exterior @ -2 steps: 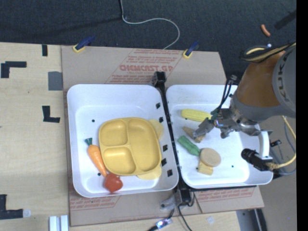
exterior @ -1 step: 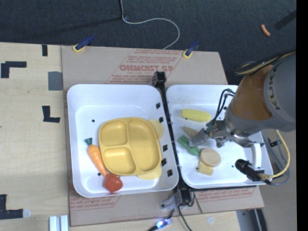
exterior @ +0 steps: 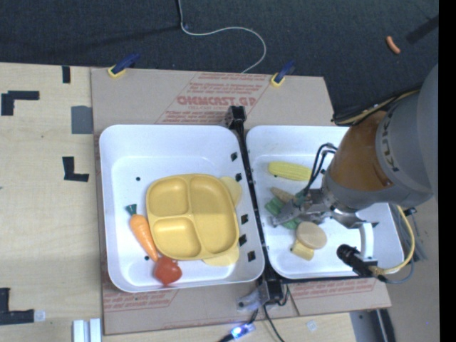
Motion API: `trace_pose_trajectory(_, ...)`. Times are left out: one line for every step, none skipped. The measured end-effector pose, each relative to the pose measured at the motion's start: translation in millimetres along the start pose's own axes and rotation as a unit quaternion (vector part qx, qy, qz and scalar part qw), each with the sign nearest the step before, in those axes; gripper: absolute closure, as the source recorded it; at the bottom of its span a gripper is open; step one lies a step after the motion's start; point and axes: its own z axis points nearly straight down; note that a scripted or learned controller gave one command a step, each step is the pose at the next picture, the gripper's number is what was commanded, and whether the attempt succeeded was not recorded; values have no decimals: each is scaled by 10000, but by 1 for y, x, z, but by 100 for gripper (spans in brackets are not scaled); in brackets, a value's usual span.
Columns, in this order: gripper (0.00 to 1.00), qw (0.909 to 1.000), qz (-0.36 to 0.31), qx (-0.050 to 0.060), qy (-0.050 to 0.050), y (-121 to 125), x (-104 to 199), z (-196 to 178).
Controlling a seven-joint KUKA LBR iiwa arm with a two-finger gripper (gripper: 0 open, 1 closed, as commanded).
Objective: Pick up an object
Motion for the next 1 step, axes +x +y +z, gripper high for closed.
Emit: trace_pose_trajectory(100, 10000, 2, -6, -3, 0, 0, -13)
